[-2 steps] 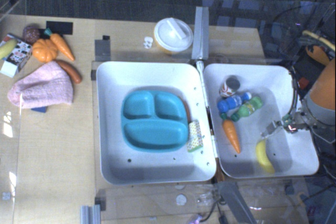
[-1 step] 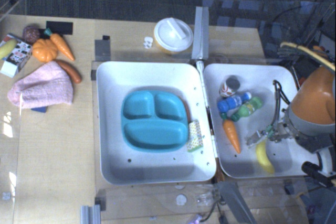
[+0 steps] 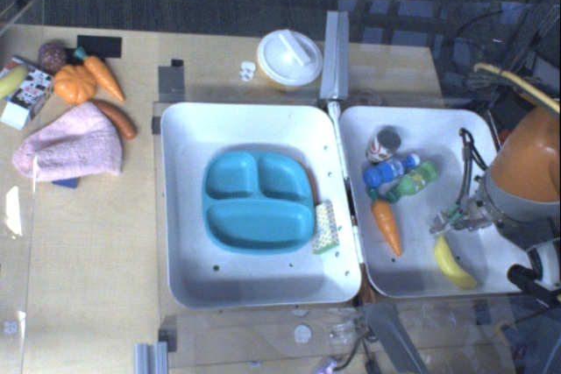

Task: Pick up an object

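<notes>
Gripper low in the right bin, just above the banana; opening impossible to tell, nothing visibly held. Best to drop straight onto the banana's middle, clear of the carrot to its left, then close squarely.

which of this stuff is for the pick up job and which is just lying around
For the job, in the right white bin:
yellow toy banana
orange toy carrot
blue plastic bottle
green plastic bottle

Lying about:
blue divided tray
pink folded cloth
white round lid
</notes>
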`<state>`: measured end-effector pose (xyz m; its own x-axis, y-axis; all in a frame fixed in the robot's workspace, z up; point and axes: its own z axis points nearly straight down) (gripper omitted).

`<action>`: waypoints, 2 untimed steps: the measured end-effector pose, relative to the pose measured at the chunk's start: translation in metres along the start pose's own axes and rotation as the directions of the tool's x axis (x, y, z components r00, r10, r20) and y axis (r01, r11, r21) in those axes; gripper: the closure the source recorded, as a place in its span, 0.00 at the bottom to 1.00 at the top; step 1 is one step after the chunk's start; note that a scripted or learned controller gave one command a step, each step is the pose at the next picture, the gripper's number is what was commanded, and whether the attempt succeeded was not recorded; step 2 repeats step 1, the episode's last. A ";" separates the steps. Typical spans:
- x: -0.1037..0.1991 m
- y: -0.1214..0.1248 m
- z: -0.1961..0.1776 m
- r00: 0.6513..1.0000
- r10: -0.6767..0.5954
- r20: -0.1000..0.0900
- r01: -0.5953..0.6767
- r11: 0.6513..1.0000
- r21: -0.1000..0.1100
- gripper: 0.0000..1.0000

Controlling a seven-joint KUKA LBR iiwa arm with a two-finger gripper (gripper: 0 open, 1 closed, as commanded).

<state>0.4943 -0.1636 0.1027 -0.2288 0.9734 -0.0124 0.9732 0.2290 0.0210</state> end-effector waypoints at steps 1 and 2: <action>0.041 0.029 -0.102 0.995 -0.095 -0.012 0.095 0.995 0.015 1.00; 0.041 0.029 -0.102 0.995 -0.095 -0.012 0.095 0.995 0.015 1.00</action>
